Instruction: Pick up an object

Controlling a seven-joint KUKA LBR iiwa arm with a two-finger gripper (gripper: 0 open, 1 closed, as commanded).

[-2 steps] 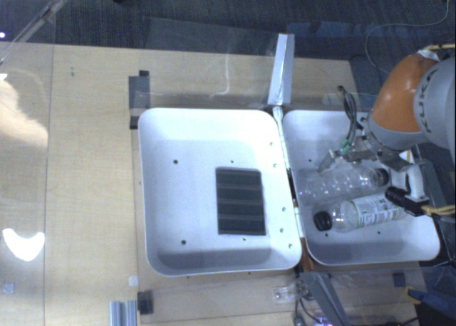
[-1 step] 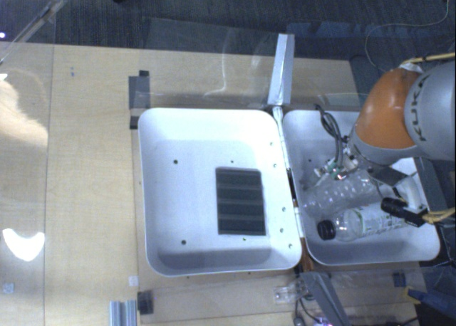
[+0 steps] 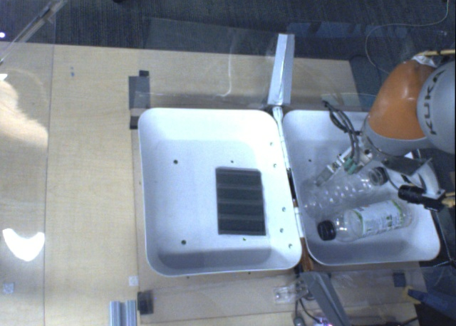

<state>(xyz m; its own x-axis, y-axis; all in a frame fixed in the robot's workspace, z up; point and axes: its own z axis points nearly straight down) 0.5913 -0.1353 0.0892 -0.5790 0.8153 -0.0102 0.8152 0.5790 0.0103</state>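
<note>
Bright overhead light, glare at left

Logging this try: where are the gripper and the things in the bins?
Gripper low in right bin, over clear plastic tray. Bottle lying on its side beside it. Dark ridged block in left bin.

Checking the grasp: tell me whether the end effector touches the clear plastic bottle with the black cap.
Cannot tell. In the camera view the end effector sits just above the clear plastic bottle, among transparent clutter.
</note>
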